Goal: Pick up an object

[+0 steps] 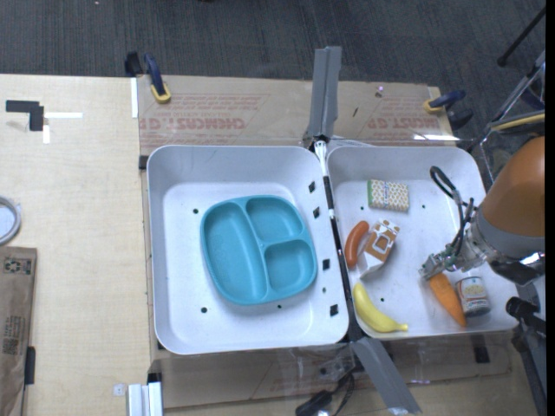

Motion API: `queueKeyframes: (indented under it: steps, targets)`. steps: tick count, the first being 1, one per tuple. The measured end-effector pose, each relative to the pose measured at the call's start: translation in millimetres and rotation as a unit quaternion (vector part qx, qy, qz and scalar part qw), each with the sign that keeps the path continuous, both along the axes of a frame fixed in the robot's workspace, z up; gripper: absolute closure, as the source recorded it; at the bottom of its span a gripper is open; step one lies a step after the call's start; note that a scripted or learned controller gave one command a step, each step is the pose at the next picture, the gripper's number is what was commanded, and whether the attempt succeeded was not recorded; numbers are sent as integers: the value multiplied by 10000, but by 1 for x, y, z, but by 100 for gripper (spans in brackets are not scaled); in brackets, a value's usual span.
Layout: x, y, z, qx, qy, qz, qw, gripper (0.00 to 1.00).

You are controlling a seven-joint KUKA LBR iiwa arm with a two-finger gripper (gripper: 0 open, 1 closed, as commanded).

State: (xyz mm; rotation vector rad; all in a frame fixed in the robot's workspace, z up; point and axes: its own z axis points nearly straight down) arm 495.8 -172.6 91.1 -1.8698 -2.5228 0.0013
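In the right bin [408, 159] lie a checkered sponge-like block [388, 195], a red-orange sausage [355, 242], a small orange-and-white carton [379, 243], a yellow banana [375, 312], an orange carrot [446, 296] and a small tin can [473, 295]. My gripper [440, 265] hangs low at the bin's right side, just above the carrot's upper end and beside the can. Nothing shows between its fingers.
The left bin [169, 258] holds a blue three-compartment plate [258, 249]. A grey divider post [325, 94] rises between the bins at the back. Clamps [156, 78] sit on the cardboard behind. The arm's orange band [520, 189] overhangs the right bin's edge.
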Motion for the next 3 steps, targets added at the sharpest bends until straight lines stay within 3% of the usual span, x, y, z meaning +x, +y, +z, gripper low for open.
queueKeyframes:
  steps: [1, 2, 3]
  targets:
    - [0, 0, 0, 0, -1, 1, 10000, 0]
    - [0, 0, 8, 0, 3, -14, 10000, 100]
    - [-6, 65, 134, -6, -4, 314, 9995, 100]
